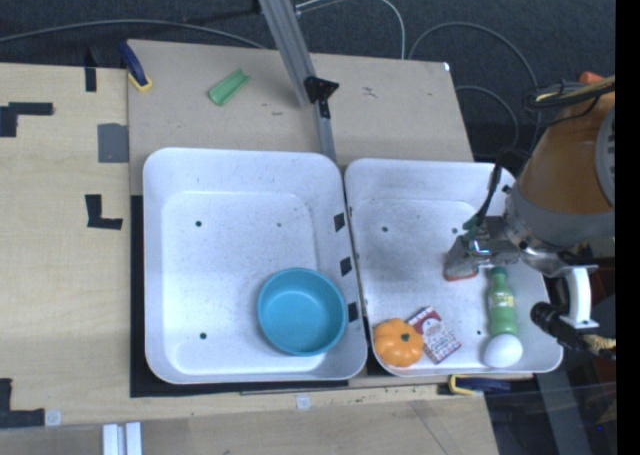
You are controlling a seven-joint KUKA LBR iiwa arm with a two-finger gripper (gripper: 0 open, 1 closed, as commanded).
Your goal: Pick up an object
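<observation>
In the right bin [400, 198], my gripper [466, 257] is low over the floor, at the bin's right-middle. A small reddish edge [459, 276] peeks out just under it; what it is cannot be made out. A green bottle [500, 305] with a white cap lies just right of and below the gripper. Below the bottle rests a white ball [503, 351]. An orange pumpkin-shaped toy [399, 343] and a red-and-white packet [437, 334] sit near the bin's front wall, left of the ball.
A blue bowl [300, 310] stands in the left bin [190, 183] near its front right corner. On the bench behind the bins lie a green block [227, 87] and a yellow-blue clamp [135, 67]. A slanted metal pole [288, 23] reaches down to the bins' divide.
</observation>
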